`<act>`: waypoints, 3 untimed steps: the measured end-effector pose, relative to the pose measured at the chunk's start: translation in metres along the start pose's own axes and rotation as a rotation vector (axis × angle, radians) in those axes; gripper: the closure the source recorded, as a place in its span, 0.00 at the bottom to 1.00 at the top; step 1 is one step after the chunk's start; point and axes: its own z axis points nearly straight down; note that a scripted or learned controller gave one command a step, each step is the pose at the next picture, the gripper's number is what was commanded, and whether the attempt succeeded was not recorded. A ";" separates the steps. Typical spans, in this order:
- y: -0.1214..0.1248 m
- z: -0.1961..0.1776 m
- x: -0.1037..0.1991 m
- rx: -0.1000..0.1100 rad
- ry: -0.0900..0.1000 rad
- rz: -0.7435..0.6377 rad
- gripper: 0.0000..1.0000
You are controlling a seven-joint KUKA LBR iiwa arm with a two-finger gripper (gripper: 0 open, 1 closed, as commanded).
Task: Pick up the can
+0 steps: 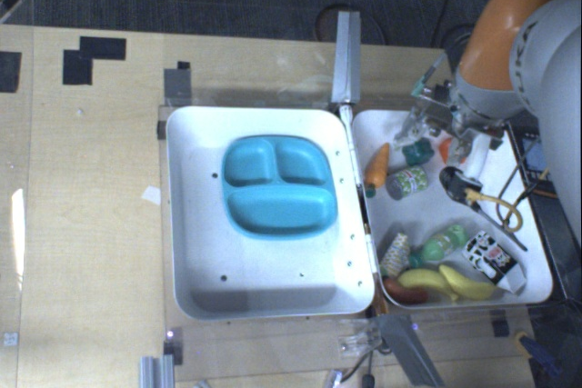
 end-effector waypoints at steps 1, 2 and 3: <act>0.023 0.099 -0.019 -0.003 0.001 0.038 0.00; 0.025 0.085 -0.016 -0.010 0.005 0.030 1.00; -0.003 -0.050 0.041 -0.002 0.001 -0.253 1.00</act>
